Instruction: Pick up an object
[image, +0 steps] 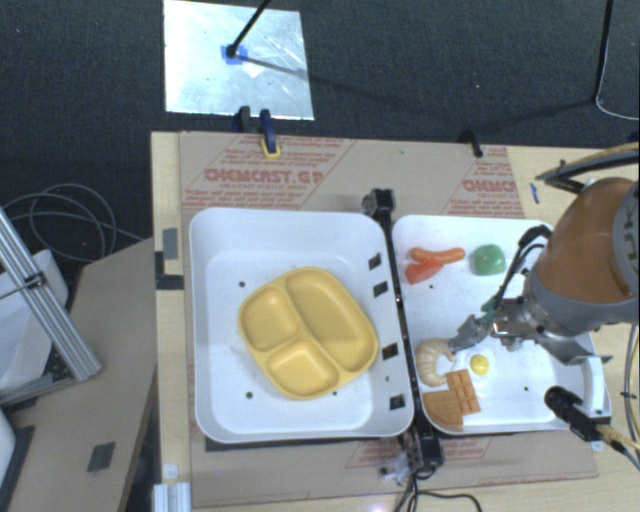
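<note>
yellow tray (306, 330) | orange carrot (433, 262) | green ball (488, 259) | tan waffle (459, 397), possibly gridded

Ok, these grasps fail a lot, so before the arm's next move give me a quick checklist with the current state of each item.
1. Hand over the right bin: ok.
2. Object near the hand: ok, the croissant lies just below-left of it.
3. Something held between the fingers: cannot tell.
4. Crowding around the target: not ok, the waffle and small yellow piece lie close by.
5. Other candidates lie apart: ok, the carrot and green ball sit at the bin's far side.
6. Yellow divided plate out of the way in the left bin: ok.
</note>
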